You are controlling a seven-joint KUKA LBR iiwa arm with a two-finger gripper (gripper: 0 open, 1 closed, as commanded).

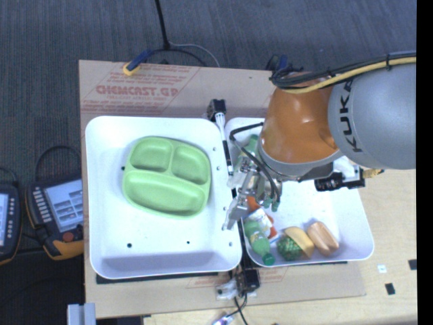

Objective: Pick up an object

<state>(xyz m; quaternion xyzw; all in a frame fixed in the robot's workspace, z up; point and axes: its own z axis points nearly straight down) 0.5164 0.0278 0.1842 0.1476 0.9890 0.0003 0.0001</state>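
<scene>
The grey arm [379, 117] with its orange band [298, 124] reaches in from the right and hangs over the right-hand shallow white bin [362, 239]. Its two-finger gripper [245, 198] sits low at that bin's left wall, close to the ridge where the two bins meet; whether it is parted or closed cannot be told, since the metal parts there blur together.

Just below and slightly right of the gripper lies a small green-and-white plastic bottle with a red-orange patch [258, 230], almost touching the gripper's lower end, though nothing shows it clamped. Further right along the bin's near edge lie a dark green round piece [289, 248], a yellow wedge-shaped toy [300, 238] and an orange-tan bun-shaped toy [323, 237], crowded close to one another. These things press against the bin's near rim and left corner, leaving little room around them; the middle of the bin's floor to the right of the gripper is bare.

The left-hand shallow white bin [108, 249] holds a light green three-compartment plastic tray [167, 175], lying flat near the middle with open floor all around it.
</scene>
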